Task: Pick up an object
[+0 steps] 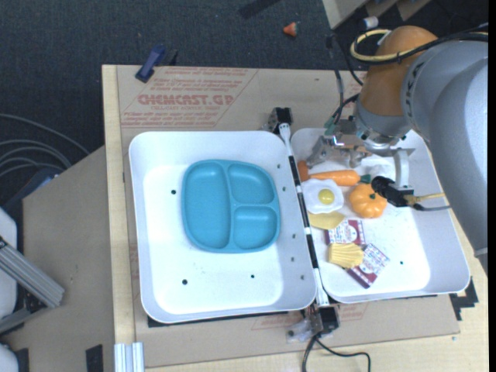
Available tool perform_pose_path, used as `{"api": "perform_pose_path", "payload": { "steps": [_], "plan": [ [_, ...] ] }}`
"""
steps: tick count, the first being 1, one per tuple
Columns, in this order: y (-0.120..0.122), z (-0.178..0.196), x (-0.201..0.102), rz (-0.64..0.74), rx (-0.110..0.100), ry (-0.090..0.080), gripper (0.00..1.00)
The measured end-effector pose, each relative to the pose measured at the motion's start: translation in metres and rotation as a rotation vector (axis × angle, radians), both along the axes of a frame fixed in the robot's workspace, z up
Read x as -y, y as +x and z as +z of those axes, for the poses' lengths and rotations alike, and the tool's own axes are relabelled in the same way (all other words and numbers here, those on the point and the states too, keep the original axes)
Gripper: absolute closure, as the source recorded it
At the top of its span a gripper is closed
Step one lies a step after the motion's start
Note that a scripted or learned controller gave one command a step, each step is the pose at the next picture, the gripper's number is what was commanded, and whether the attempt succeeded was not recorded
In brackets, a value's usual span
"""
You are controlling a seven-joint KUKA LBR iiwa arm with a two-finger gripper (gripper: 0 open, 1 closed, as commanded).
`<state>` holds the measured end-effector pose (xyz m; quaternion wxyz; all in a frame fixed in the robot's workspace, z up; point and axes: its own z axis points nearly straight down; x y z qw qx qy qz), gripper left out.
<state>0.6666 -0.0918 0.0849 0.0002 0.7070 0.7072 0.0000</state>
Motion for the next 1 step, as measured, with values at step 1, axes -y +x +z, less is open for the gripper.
{"api": "perform_pose_path", "payload": {
  "steps": [1],
  "plan": [
    [-0.0382,-0.0003,-0.0004,-0.002,-0.002,0.001,0.00]
  ]
}}
